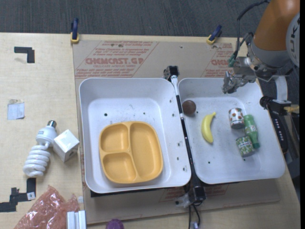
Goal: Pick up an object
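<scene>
The right bin (224, 171) holds a yellow banana (208, 127) near its middle and a small dark brown ball (189, 107) at its upper left. A small can with a brown and white label (236, 118), a green bottle (251, 130) and a green-labelled can (246, 146) lie close together on the right side. My gripper (232, 85) hangs above the bin's upper right corner, up and to the right of the banana and apart from every object. Nothing shows between its fingers.
The left bin (90, 128) holds a yellow divided plate (130, 152). On the bench to the left lie a spiral light bulb (40, 149), a white cube (66, 145) and a pink mesh bag (45, 209). Clamps sit at the board's top edge (74, 30).
</scene>
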Robot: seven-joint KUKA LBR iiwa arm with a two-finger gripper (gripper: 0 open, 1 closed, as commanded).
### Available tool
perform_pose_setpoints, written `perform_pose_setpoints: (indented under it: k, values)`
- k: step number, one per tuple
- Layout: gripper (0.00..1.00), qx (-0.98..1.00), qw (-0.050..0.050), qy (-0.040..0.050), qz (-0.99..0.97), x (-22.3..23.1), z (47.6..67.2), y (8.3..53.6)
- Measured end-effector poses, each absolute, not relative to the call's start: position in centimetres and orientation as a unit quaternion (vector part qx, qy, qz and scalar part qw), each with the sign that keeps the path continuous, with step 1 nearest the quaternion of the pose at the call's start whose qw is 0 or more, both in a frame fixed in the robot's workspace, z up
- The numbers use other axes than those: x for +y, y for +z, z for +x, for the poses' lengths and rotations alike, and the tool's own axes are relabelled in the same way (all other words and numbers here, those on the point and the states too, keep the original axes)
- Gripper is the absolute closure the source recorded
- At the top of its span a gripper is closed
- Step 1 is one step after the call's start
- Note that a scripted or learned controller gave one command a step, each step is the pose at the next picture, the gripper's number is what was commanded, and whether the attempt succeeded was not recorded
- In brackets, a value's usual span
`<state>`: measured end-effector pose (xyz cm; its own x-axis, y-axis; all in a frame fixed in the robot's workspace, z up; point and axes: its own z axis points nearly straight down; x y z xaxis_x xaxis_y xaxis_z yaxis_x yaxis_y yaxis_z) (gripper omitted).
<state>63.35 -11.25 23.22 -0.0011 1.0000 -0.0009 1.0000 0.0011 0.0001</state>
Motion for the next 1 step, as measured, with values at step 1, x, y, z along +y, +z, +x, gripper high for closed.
perform_pose_setpoints:
  k: [1]
  values:
    - [0.0, 0.707, 0.0, -0.0003, 0.707, -11.97, 62.43, 10.34]
